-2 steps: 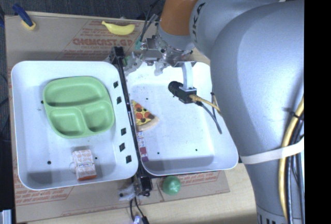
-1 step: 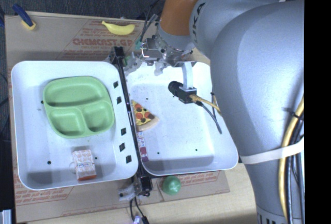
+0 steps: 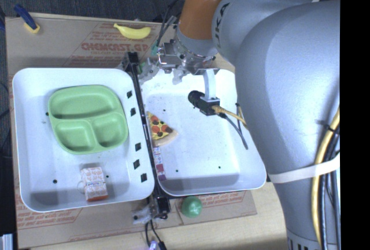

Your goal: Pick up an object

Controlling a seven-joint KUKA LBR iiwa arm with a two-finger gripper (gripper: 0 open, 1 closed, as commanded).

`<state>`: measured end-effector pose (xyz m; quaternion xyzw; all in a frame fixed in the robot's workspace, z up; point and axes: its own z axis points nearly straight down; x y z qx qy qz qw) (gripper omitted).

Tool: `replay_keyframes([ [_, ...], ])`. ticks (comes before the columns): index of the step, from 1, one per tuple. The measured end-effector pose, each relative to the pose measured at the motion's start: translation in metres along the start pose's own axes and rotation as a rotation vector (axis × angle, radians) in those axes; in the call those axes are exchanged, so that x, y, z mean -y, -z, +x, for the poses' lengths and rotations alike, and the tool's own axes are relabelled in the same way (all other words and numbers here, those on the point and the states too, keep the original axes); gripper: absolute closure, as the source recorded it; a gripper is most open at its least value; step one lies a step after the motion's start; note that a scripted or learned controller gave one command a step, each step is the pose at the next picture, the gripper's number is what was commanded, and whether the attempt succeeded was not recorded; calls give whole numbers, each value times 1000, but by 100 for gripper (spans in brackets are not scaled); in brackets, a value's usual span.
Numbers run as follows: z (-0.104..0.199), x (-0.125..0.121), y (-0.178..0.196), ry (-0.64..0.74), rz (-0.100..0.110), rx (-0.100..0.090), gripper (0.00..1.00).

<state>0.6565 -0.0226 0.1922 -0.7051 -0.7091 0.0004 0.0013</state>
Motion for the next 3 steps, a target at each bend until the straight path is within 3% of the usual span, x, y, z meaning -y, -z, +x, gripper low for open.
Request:
replay_keyframes([
  [1, 0, 0, 0, 0, 0, 0, 0],
  [2, -70, 36, -57, -2, 3, 3, 0],
  [3, -74, 0, -91, 2, 1, 1, 0],
])
